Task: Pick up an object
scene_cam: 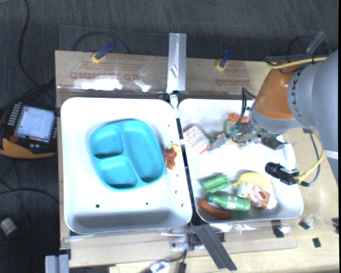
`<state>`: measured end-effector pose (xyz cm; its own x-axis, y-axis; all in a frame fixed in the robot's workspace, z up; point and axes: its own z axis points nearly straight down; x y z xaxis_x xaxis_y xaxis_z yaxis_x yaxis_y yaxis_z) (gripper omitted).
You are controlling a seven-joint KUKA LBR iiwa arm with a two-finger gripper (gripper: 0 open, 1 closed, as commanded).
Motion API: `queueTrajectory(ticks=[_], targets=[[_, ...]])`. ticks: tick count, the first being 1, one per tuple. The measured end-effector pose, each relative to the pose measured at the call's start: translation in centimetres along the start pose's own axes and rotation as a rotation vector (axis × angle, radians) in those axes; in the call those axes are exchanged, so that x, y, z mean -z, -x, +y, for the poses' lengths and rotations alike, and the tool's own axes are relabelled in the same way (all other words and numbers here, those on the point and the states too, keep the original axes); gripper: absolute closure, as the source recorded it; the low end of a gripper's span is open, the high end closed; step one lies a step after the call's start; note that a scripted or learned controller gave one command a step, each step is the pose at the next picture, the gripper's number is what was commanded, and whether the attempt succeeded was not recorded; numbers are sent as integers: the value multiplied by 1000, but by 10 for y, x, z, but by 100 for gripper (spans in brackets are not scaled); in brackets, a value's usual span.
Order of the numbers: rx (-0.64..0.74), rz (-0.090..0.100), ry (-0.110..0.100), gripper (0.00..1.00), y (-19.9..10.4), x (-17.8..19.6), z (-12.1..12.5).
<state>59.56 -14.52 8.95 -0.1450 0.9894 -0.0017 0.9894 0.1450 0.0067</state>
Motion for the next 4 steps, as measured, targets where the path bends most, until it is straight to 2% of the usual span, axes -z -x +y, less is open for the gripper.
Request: queueTrajectory(ticks=[1,2,3,4], targets=[[138,5,-15,0,7,45,68],[109,-1,-13,0,3,33,70],[251,-12,7,0,10,27,63],[478,-5,1,0,3,-1,62]])
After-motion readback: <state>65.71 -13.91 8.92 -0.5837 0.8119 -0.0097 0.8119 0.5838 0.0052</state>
